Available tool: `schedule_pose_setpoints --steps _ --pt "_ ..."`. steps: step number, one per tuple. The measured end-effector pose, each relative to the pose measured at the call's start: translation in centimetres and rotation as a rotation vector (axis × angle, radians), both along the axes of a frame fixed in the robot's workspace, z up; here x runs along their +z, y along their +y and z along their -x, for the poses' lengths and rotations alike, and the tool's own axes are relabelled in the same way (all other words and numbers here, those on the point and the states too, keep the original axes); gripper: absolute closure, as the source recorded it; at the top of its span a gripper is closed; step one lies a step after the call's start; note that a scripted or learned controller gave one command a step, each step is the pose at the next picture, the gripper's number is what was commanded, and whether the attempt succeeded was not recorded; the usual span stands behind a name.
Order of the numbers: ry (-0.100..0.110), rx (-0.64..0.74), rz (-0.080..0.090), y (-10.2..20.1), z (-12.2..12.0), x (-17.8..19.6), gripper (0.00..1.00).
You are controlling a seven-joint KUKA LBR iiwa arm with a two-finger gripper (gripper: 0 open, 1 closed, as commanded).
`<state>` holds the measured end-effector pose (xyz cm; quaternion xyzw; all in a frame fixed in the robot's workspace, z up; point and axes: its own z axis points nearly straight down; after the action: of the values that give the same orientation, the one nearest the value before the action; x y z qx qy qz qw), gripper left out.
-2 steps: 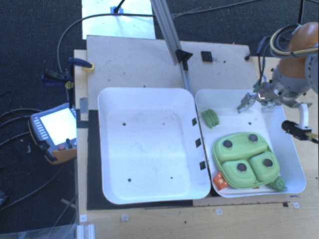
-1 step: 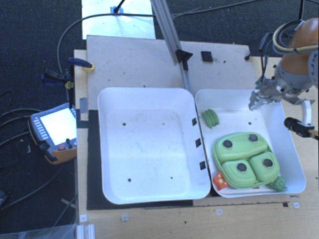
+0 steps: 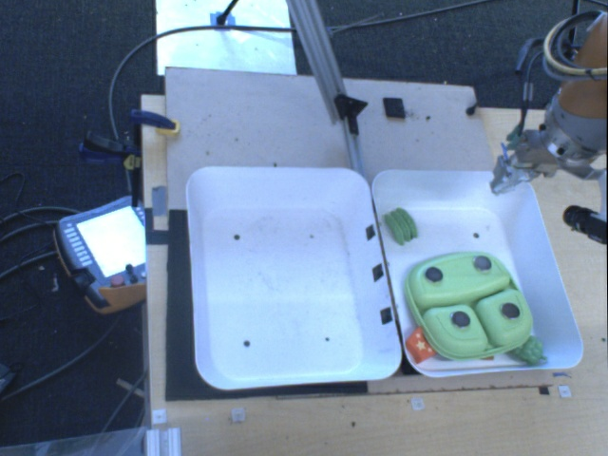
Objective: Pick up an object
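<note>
Large green tray lies at 5 o'clock in the right bin; a small ribbed green piece sits near it at 11 o'clock. Left bin adjoins. Gripper hovers over the right bin's 1 o'clock rim, holding nothing; its opening cannot be told.

overhead fixed | slanted down | both bins in frame

Hand above right bin far rim; green tray inside (near corner).
</note>
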<state>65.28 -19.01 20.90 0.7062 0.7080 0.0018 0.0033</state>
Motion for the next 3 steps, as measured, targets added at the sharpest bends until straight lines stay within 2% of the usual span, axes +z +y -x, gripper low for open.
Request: schedule_pose_setpoints --steps 1,2,3 --pt "0.000 0.004 -0.001 0.8 0.4 5.0 1.00" --pt "0.002 0.004 -0.001 0.8 0.3 6.5 1.00" --pt "0.007 0.006 -0.003 5.5 2.9 5.9 1.00"
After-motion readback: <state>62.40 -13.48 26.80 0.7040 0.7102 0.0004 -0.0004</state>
